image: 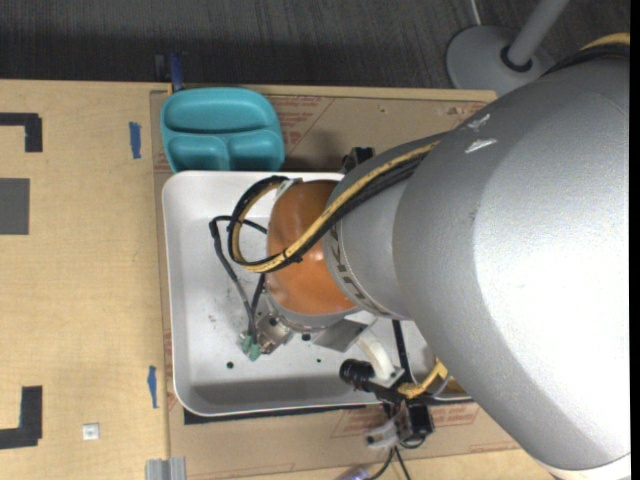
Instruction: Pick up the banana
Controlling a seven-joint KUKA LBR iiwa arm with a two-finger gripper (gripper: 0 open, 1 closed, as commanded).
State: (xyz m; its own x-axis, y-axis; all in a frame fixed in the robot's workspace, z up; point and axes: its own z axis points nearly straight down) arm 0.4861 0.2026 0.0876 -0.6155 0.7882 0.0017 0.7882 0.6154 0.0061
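reaching into the white bin (pixel 190 268), the arm (pixel 480 258) hides the fingers, so their state can't be told.

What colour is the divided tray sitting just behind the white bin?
Teal, a blue-green; the tray shows plainly in the camera view, beyond the bin.
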